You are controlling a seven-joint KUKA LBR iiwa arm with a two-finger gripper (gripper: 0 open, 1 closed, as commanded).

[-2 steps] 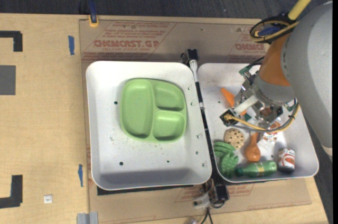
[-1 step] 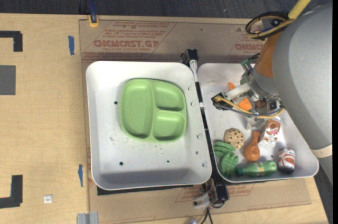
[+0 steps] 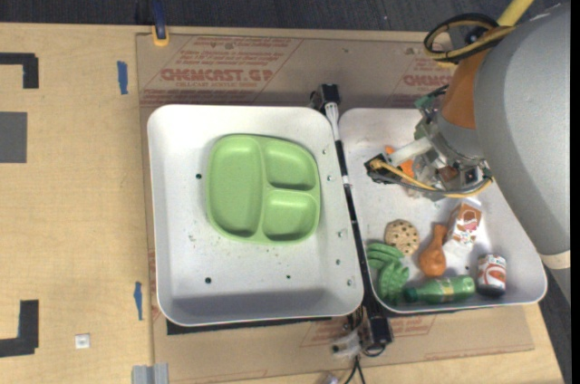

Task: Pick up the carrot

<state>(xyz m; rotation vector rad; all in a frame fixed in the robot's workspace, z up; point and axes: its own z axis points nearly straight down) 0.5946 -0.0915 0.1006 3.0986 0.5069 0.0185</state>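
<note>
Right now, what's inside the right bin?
The right bin holds a cookie, green toys, an orange piece and small packets. The arm covers its upper right part.

Arm (image 3: 530,110): cut off by the right edge, covering the right bin's (image 3: 526,287) far corner.
Gripper (image 3: 433,167): fingers lost among cables, state unclear.
Carrot (image 3: 401,161): a small orange bit beside the gripper, mostly hidden.

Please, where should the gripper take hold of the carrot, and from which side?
Grip the carrot across its narrower upper part, coming straight down from above. It lies flat in the right bin, slanted, with a cookie at its left, so close the fingers across its length.
</note>
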